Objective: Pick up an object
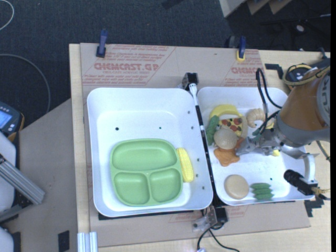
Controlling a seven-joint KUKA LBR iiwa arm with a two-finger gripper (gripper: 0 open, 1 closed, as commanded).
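Note:
The right bin (270, 164) holds several toy foods. A yellow piece (224, 110), a green pod (212, 128), a pizza slice (232, 123) and a pale round piece (226, 138) are bunched at its upper left. An orange piece (227, 157) lies just below them. My gripper (247, 146) is low in this bin, right beside the pale round piece and the orange piece. The arm's orange band (307, 109) hangs over the bin's right side. A tan bun (236, 186) and green beans (262, 190) lie near the front wall.
The left bin (142, 106) holds a green divided plate (145, 170) with a yellow corn cob (185, 165) against its right edge. A beige lumpy piece (255, 116) sits near the arm. Black cables (262, 88) trail over the right bin's back rim.

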